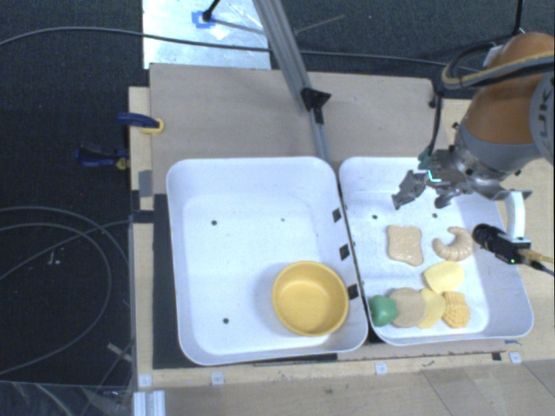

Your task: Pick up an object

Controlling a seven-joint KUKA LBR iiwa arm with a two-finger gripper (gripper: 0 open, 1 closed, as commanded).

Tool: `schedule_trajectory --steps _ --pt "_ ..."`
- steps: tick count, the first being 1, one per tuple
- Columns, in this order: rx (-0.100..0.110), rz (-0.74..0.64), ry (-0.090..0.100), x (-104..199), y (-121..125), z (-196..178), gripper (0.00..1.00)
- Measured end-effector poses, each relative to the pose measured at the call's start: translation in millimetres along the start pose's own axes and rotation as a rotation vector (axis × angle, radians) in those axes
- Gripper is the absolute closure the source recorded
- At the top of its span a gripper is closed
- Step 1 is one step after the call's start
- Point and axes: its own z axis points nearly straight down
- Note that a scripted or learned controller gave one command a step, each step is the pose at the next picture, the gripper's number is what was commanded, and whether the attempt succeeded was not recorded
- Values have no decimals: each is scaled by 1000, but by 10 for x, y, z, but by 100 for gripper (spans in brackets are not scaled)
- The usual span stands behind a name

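My gripper [424,198] hangs over the back half of the right bin [368,185], open, its two dark fingers spread with nothing between them. Just in front of it lie a flat tan bread-like piece [405,244] and a curled beige croissant-like piece [453,245]. Nearer the front edge sit a pale yellow piece [444,277], an orange waffle-textured piece [456,311], a round tan piece [406,305] and a small green piece [381,309]. A yellow bowl [310,297] stands in the left bin [217,198] at its front right.
A slanted grey pole [286,42] crosses above the back of the bench, ending in a black clamp [316,100]. A black cylindrical part with a cable [496,243] juts over the right bin's right side. Blue and yellow clamps [130,137] grip the bench's left edge.
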Motion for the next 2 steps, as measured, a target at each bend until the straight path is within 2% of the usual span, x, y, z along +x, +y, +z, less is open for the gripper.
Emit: schedule_trajectory --steps 1,2 --pt "-2 0 0 -1 5 -5 0" --pt "4 4 0 -100 13 485 0"
